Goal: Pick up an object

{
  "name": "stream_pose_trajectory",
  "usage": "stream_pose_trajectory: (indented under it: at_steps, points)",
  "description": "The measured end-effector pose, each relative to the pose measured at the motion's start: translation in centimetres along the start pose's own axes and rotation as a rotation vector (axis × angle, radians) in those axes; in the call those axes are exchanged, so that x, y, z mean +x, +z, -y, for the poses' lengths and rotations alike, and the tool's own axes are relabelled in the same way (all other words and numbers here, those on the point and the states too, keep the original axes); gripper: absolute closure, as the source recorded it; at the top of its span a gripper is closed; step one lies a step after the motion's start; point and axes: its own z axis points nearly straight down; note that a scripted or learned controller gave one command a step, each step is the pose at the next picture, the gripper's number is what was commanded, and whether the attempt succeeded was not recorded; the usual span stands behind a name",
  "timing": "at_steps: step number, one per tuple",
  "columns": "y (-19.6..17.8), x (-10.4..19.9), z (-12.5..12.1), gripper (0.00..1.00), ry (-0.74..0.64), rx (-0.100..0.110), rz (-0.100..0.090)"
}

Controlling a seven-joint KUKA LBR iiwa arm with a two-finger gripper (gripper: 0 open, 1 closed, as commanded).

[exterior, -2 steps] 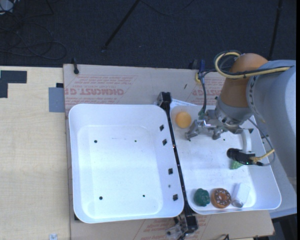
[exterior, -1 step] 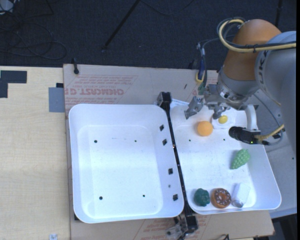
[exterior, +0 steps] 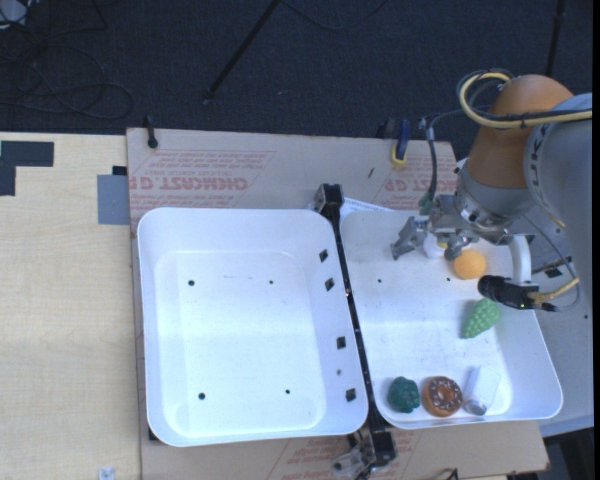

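I look down from the camera above the bench and use the right bin (exterior: 540, 363) as my landmark. My gripper (exterior: 428, 238) hangs over the far end of that bin, near its back wall. One grey finger (exterior: 408, 238) pokes out toward the left bin (exterior: 145, 298), but I cannot tell how wide the jaws are or if they hold anything.

An orange ball (exterior: 469, 264) sits just beside the gripper, a little nearer to me. A bumpy green toy (exterior: 481, 318) lies closer still, next to a black part of the arm (exterior: 503, 289).

Along the bin's near wall three things sit in a row: a dark green lump (exterior: 404, 394), a brown ring with sprinkles (exterior: 441, 395) and a white block (exterior: 483, 386). The arm's big grey body (exterior: 570, 168) covers the bin's far right corner.
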Motion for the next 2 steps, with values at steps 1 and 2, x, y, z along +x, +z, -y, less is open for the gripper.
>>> stream_pose_trajectory:
  at_steps: [1,2]
  points:
    - [-17.0,3.3,-0.3,0.00,-0.007,-0.022,0.000]
    - [-14.8,-4.2,0.0,0.00,0.002,-0.004,0.002]
